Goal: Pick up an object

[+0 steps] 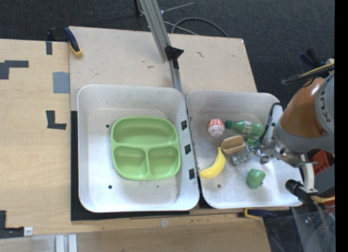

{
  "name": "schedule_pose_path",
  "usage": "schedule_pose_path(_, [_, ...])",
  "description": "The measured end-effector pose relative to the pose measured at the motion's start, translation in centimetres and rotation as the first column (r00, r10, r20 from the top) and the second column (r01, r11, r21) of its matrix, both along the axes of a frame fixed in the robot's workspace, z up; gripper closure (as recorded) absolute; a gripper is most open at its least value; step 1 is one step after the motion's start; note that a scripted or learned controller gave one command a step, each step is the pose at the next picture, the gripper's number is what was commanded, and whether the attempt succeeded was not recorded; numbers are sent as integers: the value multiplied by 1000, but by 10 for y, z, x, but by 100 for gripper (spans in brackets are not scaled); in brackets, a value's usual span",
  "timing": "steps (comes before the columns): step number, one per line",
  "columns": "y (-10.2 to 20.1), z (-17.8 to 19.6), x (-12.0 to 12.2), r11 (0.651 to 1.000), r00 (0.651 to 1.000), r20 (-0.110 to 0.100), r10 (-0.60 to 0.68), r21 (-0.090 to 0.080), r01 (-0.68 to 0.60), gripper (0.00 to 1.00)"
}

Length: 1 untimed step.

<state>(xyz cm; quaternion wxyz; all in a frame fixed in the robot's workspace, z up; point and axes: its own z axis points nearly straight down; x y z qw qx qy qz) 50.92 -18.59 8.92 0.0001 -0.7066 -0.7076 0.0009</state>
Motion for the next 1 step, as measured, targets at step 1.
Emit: schedule_pose_path(1, [1,10,0,1000,1000,0,1,1,-1,100])
